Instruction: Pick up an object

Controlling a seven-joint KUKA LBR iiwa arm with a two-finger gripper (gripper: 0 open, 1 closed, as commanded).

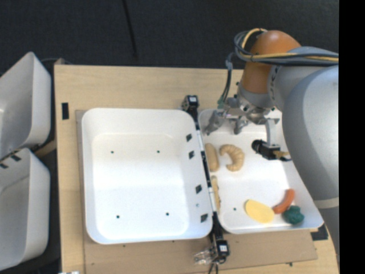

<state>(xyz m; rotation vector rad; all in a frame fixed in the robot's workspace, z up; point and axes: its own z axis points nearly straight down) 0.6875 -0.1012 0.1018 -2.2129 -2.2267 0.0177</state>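
Not done yet. Gripper (225, 124) up at the far end of the right bin (268, 227), jaws wide apart, holding nothing. Close by: curved roll (232, 157), loose on the bin floor. Left to do: drop down, pinch, lift.

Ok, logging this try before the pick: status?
Claw hovering over right bin's far end, nothing between its fingers. Croissant lies just below it, untouched. Nothing in the way.
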